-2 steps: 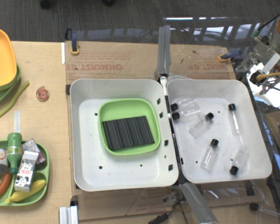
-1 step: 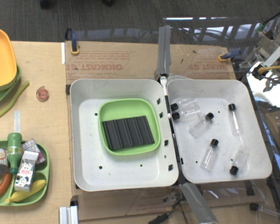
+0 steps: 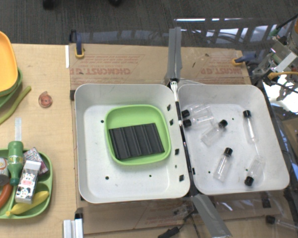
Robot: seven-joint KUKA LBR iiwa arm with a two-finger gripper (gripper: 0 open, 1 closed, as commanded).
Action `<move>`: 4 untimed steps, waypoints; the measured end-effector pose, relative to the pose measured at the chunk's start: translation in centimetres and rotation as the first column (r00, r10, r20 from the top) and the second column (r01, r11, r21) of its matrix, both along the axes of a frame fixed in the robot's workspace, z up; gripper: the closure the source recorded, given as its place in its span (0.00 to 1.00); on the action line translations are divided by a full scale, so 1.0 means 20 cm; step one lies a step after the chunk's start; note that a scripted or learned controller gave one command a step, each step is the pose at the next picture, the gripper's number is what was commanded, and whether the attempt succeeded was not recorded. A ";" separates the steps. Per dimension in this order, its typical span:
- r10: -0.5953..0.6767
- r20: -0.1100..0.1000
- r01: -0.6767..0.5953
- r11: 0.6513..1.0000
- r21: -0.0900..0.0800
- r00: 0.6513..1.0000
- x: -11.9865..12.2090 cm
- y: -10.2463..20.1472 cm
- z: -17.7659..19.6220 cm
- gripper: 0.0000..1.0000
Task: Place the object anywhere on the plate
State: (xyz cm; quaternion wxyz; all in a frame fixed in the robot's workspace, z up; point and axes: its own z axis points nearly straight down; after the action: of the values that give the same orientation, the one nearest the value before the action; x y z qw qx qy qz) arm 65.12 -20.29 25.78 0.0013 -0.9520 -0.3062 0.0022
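On green plate [image 3: 138, 134], dark ridged slab [image 3: 137, 140]

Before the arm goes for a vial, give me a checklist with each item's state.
1. Plate in the left bin: ok, it lies flat near the middle.
2. Room on the plate: ok, a dark ribbed mat covers its centre and nothing else lies on it.
3. Vials in the right bin: ok, several clear vials with black caps lie scattered, apart from each other.
4. Vial on the plate: not ok, none is there yet.
5. Gripper state: cannot tell, the arm sits at the far right edge amid cables.
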 end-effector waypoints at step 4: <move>-0.071 0.002 0.071 0.997 0.000 0.997 -0.01 -0.09 -0.03 0.00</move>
State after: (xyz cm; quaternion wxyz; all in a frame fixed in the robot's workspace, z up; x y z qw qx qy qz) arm 64.82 -22.08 25.12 0.0009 -0.9623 -0.2721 0.0011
